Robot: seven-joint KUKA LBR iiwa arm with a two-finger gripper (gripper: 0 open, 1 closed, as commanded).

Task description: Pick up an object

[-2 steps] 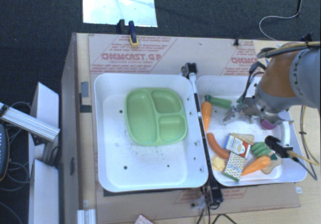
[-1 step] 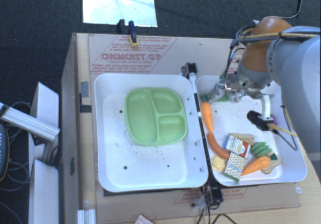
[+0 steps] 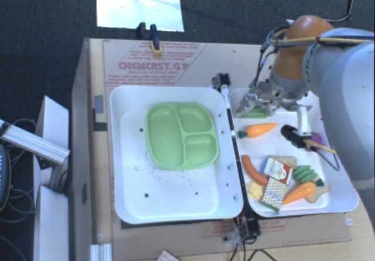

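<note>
Arm (image 3: 328, 61) hides right bin's (image 3: 340, 195) far corner; gripper (image 3: 258, 102) indistinct.

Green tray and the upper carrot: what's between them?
In the camera view, between the green tray and upper carrot run bare left-bin floor and the bins' adjoining rims.

Bright, even light; slightly soft.

1. The left bin (image 3: 126, 154) has open floor all around the green divided plate (image 3: 181, 136).
2. The right bin (image 3: 343, 195) is crowded: carrots (image 3: 258, 131), sausage (image 3: 252, 169), small cartons (image 3: 276, 171) and greens (image 3: 304, 173) lie close together near its front.
3. The gripper (image 3: 261, 102) and arm (image 3: 328, 78) block that bin's far end.
</note>
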